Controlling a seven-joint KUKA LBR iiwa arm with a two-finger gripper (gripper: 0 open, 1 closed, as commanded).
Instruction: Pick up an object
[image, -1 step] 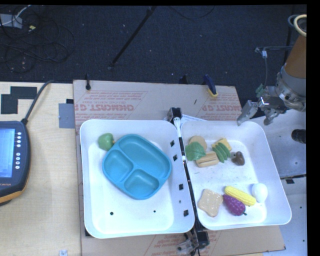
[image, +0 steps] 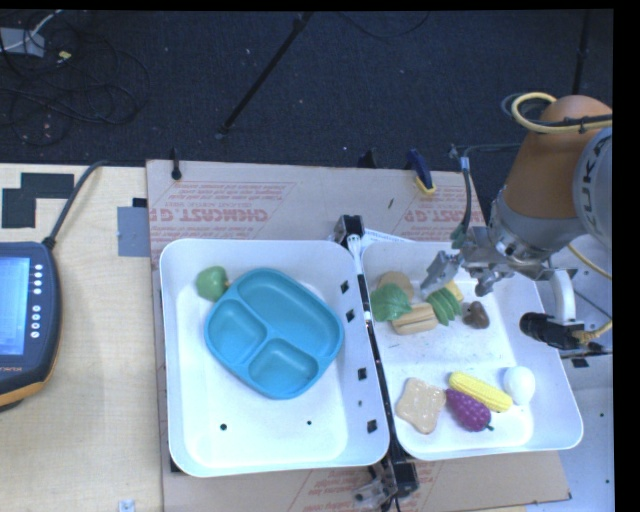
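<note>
We see the gripper hanging over the upper part of the right bin, its two fingers spread apart with nothing between them. Just below it lies a cluster of toy food: a striped green piece sits almost under the left finger, a tan bread roll touches that piece on its left, and a leafy green vegetable lies beside the roll, near the bin's left wall. A small brown lump rests just below the right finger. None of these is lifted; all lie on the bin floor.

Further down in the same bin, well apart from the gripper, we spot a slice of toast, a purple bunch of grapes, a yellow corn cob touching the grapes, and a white egg near the right wall.

Over in the left bin, a blue divided plate lies tilted, with a green ball just beside its upper left corner. Both bins sit on a sheet of cardboard on the counter.
</note>
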